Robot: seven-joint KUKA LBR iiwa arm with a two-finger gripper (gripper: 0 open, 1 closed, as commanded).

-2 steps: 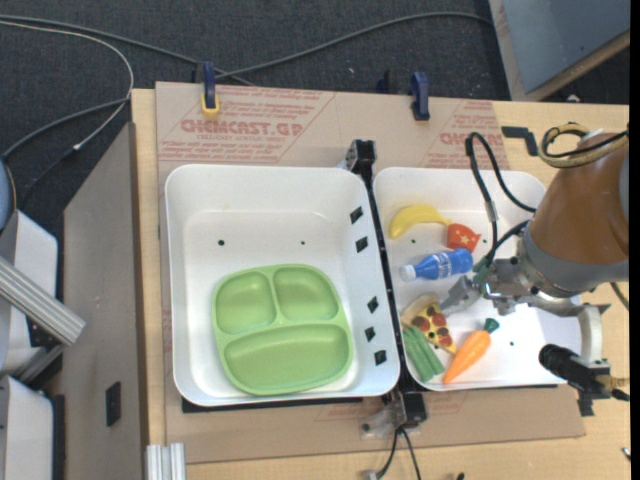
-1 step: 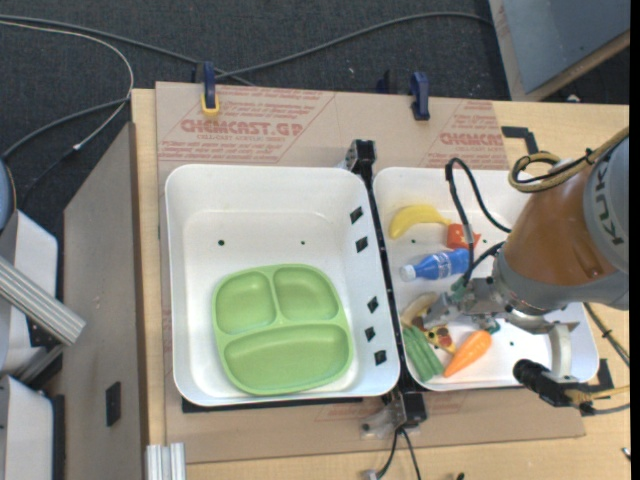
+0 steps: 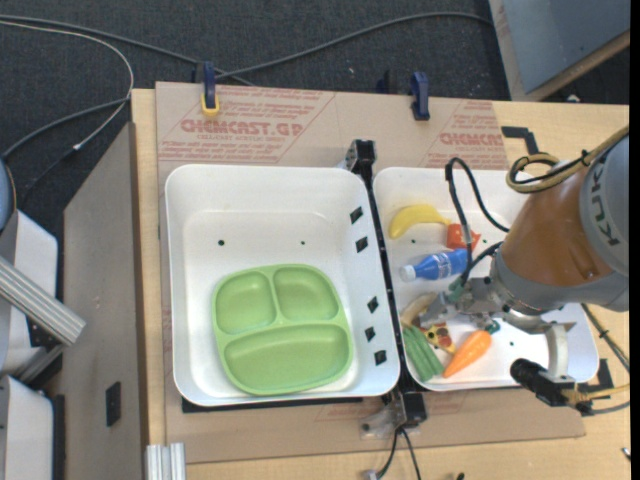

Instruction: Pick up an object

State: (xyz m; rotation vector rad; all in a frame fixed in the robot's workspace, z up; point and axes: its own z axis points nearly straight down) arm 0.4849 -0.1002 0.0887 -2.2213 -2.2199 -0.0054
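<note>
Right now arm (image 3: 560,243) hangs low over right bin (image 3: 500,180) by carrot (image 3: 466,353), blue bottle (image 3: 436,265); jaws hidden, state unclear.

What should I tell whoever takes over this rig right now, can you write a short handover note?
Gripper: low in the right bin, among the items; finger state can't be read, nothing seen held.
Right bin holds: banana, blue bottle, carrot, green item, small orange piece.
Left bin holds a green tray.
Done: arm has reached the pile.
Left: grasp one object and lift it clear.
</note>
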